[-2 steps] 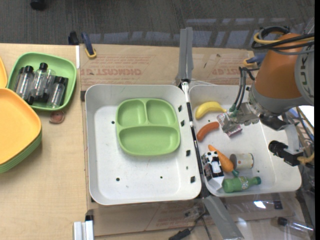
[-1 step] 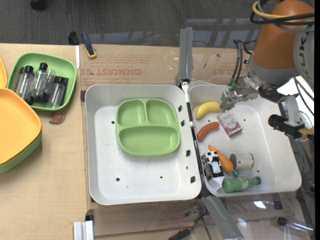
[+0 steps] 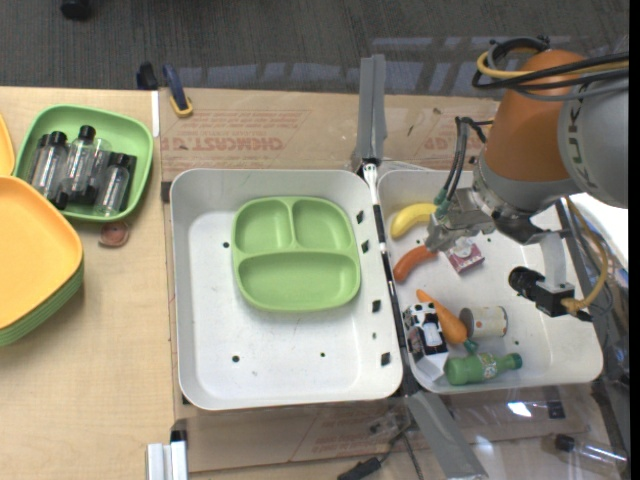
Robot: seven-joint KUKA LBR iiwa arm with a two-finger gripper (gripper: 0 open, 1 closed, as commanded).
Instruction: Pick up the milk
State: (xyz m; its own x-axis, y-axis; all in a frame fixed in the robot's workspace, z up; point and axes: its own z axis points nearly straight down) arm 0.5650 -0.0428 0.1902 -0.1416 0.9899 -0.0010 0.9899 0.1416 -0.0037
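Note:
In the right bin [image 3: 570, 363] a small white carton with black patches [image 3: 424, 330], which looks like the milk, lies near the front left corner. A small pink-and-white box [image 3: 466, 258] lies further back, and it could also be a milk carton. My gripper [image 3: 452, 232] hangs low over the bin's back left part. It is just above and left of the pink-and-white box, and well behind the black-patched carton. Nothing can be seen held in it.
The right bin also holds a banana [image 3: 410, 218], a red-orange pepper [image 3: 414, 262], a carrot [image 3: 446, 316], a tan can [image 3: 490, 320] and a green bottle [image 3: 482, 367]. A green divided plate [image 3: 296, 252] lies in the left bin [image 3: 200, 348]. A green tray of bottles [image 3: 84, 164] and yellow plates [image 3: 35, 263] sit at the far left.

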